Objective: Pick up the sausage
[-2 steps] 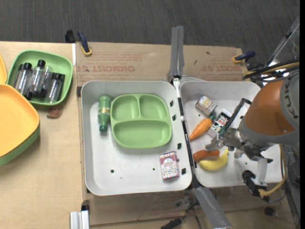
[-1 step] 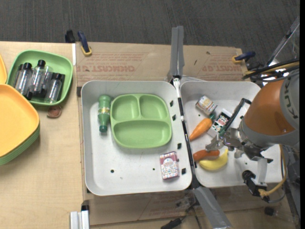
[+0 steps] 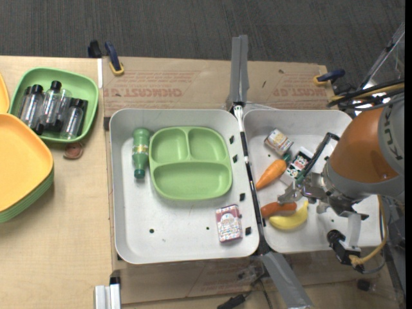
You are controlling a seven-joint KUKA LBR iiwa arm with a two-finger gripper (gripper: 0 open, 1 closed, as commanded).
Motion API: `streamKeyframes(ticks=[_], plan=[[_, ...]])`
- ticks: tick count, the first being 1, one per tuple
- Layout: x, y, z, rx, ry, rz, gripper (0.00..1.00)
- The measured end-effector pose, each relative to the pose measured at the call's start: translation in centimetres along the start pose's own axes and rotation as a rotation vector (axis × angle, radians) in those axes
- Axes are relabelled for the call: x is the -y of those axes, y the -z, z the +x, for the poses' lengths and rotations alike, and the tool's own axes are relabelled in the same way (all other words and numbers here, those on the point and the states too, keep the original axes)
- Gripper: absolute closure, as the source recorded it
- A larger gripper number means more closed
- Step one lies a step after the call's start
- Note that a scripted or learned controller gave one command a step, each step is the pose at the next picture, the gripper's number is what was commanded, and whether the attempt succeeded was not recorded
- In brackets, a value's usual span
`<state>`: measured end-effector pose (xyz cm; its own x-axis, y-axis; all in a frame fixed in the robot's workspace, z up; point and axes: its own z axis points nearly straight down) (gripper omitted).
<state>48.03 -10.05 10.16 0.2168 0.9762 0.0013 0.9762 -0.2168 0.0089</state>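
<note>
Grey arm with orange band, gripper [image 3: 297,195] low, pointing left.

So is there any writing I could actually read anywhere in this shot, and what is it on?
"CHEMCOZT", printed upside down in red on the cardboard sheet behind the bins; a second red print further right is too faint.
Small red box: print too blurred.
Black-and-white packet: too small.
Bottles: labels unreadable.

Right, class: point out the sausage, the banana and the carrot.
sausage [image 3: 278,208], camera view, middle of its red body.
banana [image 3: 288,221], camera view, middle of its curve.
carrot [image 3: 271,173], camera view, middle of its orange body.
</note>
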Motion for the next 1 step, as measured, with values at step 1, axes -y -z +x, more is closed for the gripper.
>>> streamKeyframes(ticks=[1], plan=[[0.00, 0.00, 0.00, 0.000, 0.000, 0.000, 0.00]])
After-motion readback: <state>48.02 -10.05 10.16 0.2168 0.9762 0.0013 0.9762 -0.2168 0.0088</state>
